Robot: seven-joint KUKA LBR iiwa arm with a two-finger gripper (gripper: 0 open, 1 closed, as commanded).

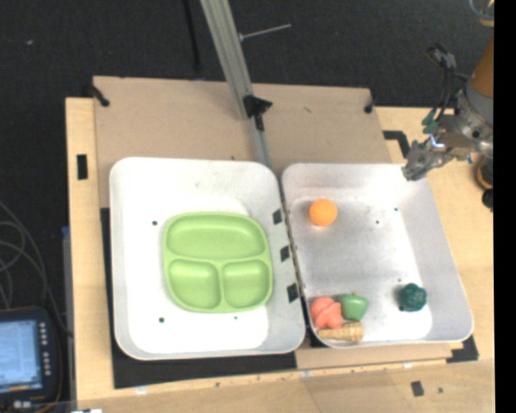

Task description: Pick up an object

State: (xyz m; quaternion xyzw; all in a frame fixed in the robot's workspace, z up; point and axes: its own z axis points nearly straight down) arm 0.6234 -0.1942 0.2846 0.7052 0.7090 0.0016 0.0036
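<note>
In the right bin [370, 196] an orange ball [322, 212] lies near the upper left. A dark green object [412, 297] rests near the right wall. At the bin's front a pink object [325, 312], a small green pepper-like object [354, 305] and a tan object [347, 333] lie bunched together. My gripper [415, 163] hangs at the bin's upper right corner, above its rim, well away from all the objects. Nothing shows between its tips.
The left bin [138, 231] holds a light green divided plate [216, 261]. A metal pole [228, 50] slants down toward the gap between the bins. A screen device [13, 351] sits off the bench at lower left.
</note>
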